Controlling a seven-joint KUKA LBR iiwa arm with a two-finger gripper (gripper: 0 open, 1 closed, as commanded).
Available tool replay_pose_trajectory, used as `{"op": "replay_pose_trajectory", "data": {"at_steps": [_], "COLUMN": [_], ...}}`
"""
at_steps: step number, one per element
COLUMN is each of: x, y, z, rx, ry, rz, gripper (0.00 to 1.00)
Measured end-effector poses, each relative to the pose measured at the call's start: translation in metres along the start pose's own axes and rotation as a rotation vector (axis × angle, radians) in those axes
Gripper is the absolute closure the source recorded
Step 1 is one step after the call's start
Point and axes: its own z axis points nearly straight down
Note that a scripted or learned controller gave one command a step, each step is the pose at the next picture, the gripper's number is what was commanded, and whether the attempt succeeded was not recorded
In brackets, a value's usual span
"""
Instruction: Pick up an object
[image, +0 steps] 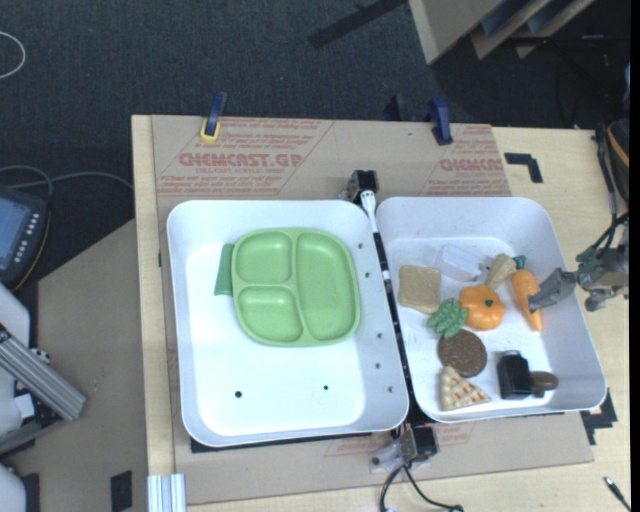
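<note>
Grey gripper (552, 291) sits at right edge of frame, over right bin (570, 345); can't tell how far open, nothing visibly held. Toy carrot (526, 291) lies just beside it, w/ orange pumpkin (484, 308) further left, mid-bin. Carrot's likely light, stiff, smooth plastic, prob. slippery; best pinched across its thick middle. Green tray (296, 285) sits in left bin.

A light wooden bench (150, 300) carries two shallow white bins side by side, the left bin (200, 400) and the right bin (570, 350) touching along their inner edges. Beneath them lies a brown sheet (300, 150) printed with red lettering, held to the bench's far edge by a yellow clamp (211, 122) and a blue clamp (439, 119).
</note>
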Motion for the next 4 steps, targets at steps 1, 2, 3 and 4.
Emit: {"op": "replay_pose_trajectory", "data": {"at_steps": [1,2,3,4], "x": [0.000,0.003,0.000,0.001], "y": [0.003,0.013,0.019,0.019], "z": [-0.006,0.050,0.096,0.129], "rx": [-0.013,-0.008,-0.007,-0.009], "ry": [-0.004,-0.001,-0.001,0.000], "rz": [-0.004,-0.004,-0.004,-0.004], "gripper": [0.00,0.00,0.00,0.00]}}
